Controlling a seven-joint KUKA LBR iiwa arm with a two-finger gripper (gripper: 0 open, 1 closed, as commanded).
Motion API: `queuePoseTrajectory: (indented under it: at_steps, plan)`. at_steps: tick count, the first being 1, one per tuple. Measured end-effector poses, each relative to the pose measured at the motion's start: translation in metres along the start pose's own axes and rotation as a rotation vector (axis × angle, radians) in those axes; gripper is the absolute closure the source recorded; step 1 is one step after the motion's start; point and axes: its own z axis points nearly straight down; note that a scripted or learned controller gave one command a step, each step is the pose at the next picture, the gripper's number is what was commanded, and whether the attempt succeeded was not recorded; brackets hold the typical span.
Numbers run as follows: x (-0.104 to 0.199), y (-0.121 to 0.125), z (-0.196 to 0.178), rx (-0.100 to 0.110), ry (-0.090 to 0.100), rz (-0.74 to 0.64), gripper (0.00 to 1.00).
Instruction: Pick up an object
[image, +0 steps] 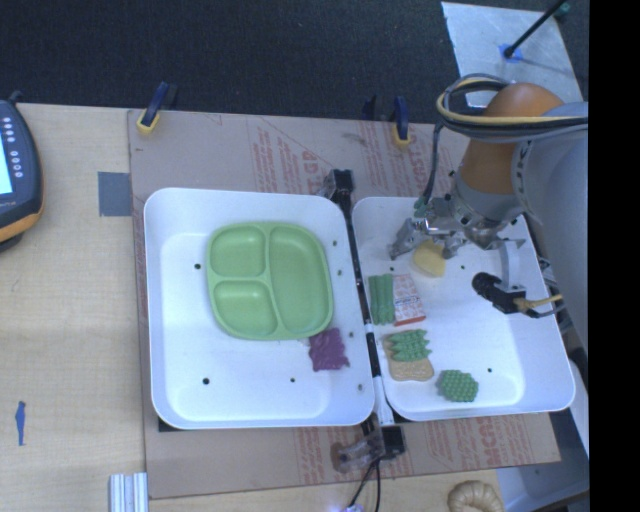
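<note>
My gripper (428, 243) hangs over the far part of the right bin (545, 370), open, with its grey fingers (405, 242) spread apart. A small pale yellow piece (430, 262) lies on the bin floor just below the fingertips; nothing is lifted. Nearer the front of that bin lie a green ridged strip (381, 298), a white and red card (407, 298), a leafy green piece (408, 345) on a tan piece (411, 371), and a bumpy green piece (457, 385).
The left bin (170, 330) holds a light green divided plate (270, 280) and a purple piece (327, 350) by its right wall. A black divider with clamps (342, 185) runs between the bins. A handheld controller (15, 170) lies at the far left.
</note>
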Motion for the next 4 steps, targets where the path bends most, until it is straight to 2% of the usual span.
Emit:
queuePoseTrajectory:
  at_steps: [1, 2, 3, 4]
  plan:
    - [-0.029, 0.002, -0.008, -0.012, -0.002, 0.006, 0.00]
    - [-0.029, 0.003, -0.019, -0.012, -0.003, 0.004, 1.00]
    - [-0.052, -0.089, -0.078, -0.007, -0.001, 0.010, 1.00]
    - [-0.050, -0.086, -0.074, -0.009, -0.001, 0.005, 0.00]
